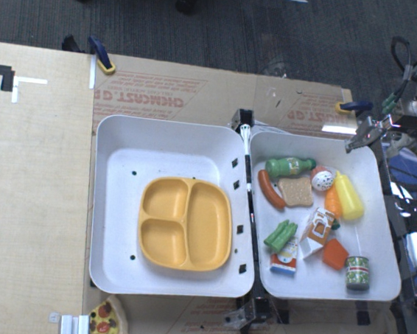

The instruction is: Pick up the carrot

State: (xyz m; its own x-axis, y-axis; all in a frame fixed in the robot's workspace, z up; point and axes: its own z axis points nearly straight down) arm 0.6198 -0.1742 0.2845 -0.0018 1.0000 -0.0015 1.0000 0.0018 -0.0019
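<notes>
The carrot (332,199) lies in the right bin (384,218), mostly tucked under the yellow bottle (347,196), which touches it on its right. Just left of the carrot is the slice of bread (295,192); the white ball (322,180) sits just above and left of it. Below the carrot stands a small juice carton (319,230), and beyond that an orange-red block (335,254) and a can (357,273). Far left of the carrot, the left bin (108,204) holds a yellow divided plate (185,223). My tool (371,131) hangs above and right of the carrot, over the right bin's far corner, well apart from it; I cannot tell how its fingers stand.
</notes>
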